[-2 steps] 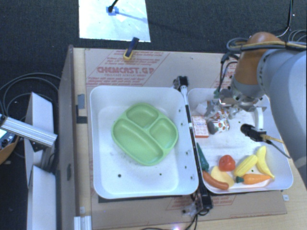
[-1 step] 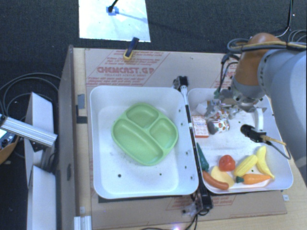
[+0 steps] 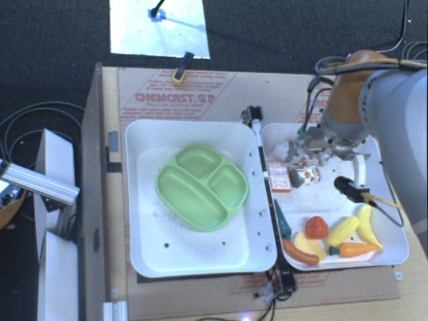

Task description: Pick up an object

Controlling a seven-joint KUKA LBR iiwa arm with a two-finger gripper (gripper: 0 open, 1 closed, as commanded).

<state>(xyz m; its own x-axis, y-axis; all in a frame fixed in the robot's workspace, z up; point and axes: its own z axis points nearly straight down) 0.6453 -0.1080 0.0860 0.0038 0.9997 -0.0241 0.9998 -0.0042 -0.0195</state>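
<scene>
Glossy plastic green plate (image 3: 202,186) (smooth), matt white bins (image 3: 150,246).

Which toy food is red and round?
The tomato, in the right bin. The banana, corn and carrot beside it are long, yellow or orange.

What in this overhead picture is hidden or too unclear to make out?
- Gripper: the arm's grey wrist covers it from above, so its grip on the small cup cannot be judged.
- Small box: its print is too small to read.
- Toy food pile in the right bin: pieces overlap, hiding parts of each.
- Arm: cut off by the camera view's right edge.
</scene>
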